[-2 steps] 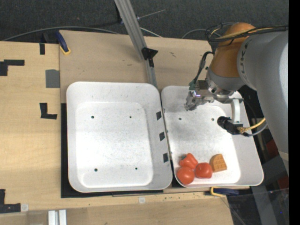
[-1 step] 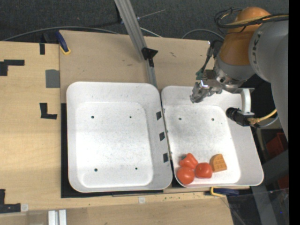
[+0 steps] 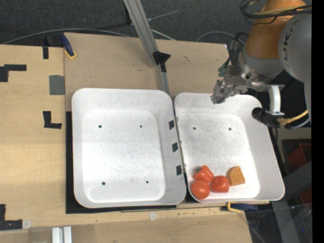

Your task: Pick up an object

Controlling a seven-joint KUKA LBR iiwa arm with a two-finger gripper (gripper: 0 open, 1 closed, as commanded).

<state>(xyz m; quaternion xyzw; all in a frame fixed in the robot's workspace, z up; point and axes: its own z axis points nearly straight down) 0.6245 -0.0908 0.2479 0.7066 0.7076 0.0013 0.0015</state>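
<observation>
So the light wooden bench (image 3: pixel 116 59) is sitting against a dark grey carpeted floor, with two shallow white plastic bins side by side on it. The left white bin (image 3: pixel 121 97) is lying next to the right white bin (image 3: pixel 263 151), and all the goodies are bunched in the right one's near corner: three small glossy red round pieces, maybe toy tomatoes or peppers (image 3: pixel 208 181), touching each other, and a little tan-orange waffle-textured block (image 3: pixel 235 175) just beside them on the right.

The grey arm with the orange band is reaching in from the right, and its claw (image 3: pixel 220 96) is hanging over the far rim of the right bin, well apart from the pile. Honestly can't tell whether it's spread or pinched together, it's too small and dark from this angle. Nothing is showing between its tips.

My take on doing this step well: it's needing to travel toward the near corner and come down straight. I'd be going for the tan block, since it's sitting a bit freer than the reds, which are crowding each other and probably rolling away if nudged. The bin wall is close there too, so keeping the tips off the rim is mattering.
</observation>
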